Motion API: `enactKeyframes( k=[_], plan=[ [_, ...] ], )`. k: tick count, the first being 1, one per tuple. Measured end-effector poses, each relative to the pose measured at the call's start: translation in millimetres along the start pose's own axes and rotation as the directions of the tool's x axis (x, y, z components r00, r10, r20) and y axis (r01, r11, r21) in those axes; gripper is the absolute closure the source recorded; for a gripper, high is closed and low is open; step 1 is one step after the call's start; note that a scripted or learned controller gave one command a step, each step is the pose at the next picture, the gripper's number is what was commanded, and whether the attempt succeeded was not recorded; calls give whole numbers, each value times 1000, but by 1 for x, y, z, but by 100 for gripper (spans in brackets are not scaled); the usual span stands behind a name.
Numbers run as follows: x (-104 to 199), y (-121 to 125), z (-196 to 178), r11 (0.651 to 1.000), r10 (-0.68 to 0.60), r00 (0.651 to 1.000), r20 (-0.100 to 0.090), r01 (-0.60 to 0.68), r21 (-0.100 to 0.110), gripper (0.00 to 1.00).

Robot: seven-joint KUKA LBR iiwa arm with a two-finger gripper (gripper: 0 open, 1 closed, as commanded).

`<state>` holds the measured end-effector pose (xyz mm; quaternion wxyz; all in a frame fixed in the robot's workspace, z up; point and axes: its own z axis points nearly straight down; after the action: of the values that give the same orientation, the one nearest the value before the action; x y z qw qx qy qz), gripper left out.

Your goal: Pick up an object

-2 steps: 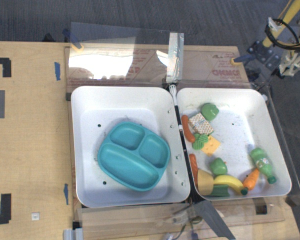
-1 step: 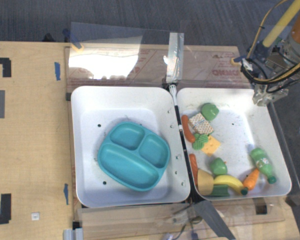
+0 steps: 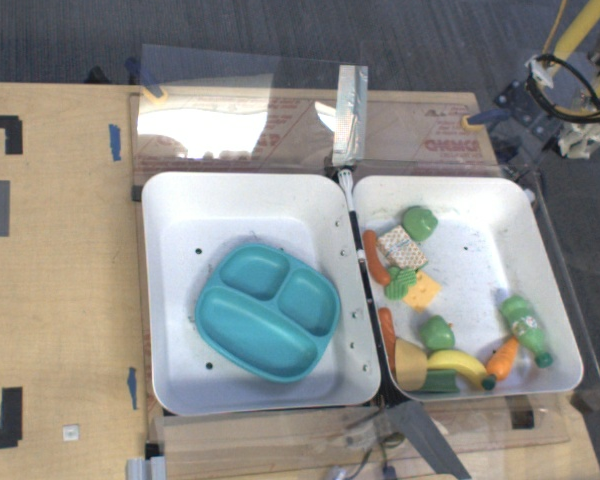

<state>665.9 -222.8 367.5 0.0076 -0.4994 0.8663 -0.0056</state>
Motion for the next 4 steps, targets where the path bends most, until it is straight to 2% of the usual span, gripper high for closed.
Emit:
enactKeyframes(
  k=[1, 2, 3, 4],
  plan=[
    [-5, 6, 173, 996, -86, 996, 0, 86, -26, 100],
    [-35, 28, 213, 998, -51, 999, -1, 51, -20, 100],
    [-55, 29, 109, 982, -188, 982, 2, 188, -3, 100],
    [-44, 23, 63, 982, -190, 982, 1, 190, -6, 100]
  ],
)
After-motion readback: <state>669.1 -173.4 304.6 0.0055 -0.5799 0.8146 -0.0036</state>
